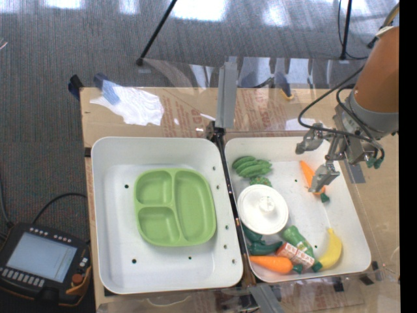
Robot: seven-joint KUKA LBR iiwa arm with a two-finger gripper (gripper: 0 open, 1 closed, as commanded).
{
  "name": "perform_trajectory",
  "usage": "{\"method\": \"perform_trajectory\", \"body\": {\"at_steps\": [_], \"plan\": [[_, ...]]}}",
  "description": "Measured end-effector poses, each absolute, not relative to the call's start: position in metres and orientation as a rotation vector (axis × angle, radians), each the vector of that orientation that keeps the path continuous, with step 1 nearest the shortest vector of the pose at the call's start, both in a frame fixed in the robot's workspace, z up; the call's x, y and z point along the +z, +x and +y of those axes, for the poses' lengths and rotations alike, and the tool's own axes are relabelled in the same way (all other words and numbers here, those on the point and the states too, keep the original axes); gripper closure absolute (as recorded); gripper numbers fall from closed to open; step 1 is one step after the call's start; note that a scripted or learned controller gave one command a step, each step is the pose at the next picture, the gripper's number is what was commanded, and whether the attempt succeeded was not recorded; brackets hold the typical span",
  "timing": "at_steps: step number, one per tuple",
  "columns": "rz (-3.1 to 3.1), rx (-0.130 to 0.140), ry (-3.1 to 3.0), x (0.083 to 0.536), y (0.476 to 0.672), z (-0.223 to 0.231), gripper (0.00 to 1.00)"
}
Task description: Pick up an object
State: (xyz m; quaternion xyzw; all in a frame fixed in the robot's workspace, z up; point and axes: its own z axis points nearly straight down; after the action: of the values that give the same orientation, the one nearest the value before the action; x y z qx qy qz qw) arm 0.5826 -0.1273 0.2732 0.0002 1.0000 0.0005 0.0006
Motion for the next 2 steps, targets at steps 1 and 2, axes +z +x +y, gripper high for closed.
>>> {"method": "perform_trajectory", "body": {"at_steps": [1, 2], "plan": [[3.144, 0.003, 0.058, 0.084, 0.641, -0.155, 0.00], [3.131, 0.002, 0.240, 0.088, 0.606, -0.212, 0.00]]}}
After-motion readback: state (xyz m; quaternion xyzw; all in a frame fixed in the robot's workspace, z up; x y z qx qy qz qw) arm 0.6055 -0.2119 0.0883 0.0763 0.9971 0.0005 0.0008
